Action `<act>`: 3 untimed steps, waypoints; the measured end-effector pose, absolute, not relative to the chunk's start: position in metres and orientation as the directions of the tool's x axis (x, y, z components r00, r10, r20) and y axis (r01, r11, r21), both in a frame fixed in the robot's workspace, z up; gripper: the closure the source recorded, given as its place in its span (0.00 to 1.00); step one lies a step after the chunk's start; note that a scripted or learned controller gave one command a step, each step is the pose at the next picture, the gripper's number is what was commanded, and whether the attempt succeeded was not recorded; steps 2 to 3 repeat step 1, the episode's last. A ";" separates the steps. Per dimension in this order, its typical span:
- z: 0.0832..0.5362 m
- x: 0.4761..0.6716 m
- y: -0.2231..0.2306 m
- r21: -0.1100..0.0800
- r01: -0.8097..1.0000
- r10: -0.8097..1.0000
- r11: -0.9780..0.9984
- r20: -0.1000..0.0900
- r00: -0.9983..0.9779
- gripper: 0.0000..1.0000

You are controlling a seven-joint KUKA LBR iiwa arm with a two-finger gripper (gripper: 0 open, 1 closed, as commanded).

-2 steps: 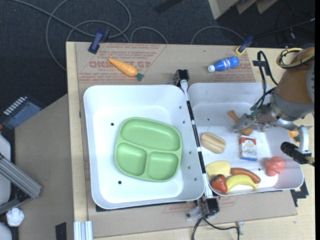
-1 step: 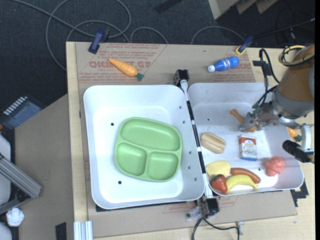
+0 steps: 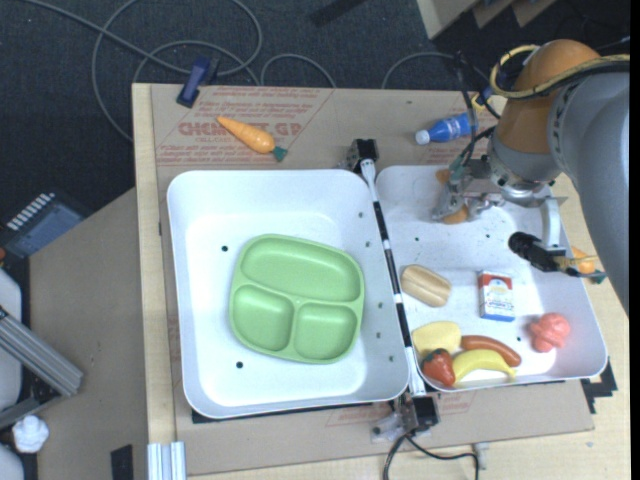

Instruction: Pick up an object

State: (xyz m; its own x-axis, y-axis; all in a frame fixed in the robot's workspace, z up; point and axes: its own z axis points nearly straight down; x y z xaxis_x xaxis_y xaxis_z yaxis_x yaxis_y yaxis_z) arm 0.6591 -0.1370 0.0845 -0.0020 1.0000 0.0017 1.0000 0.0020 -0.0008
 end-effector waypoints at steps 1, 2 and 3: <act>0.085 0.622 -0.108 -0.001 1.000 1.000 0.000 0.001 0.000 1.00; 0.085 0.622 -0.108 -0.001 1.000 1.000 0.000 0.001 0.000 1.00; 0.085 0.622 -0.108 -0.001 1.000 1.000 0.000 0.001 0.000 1.00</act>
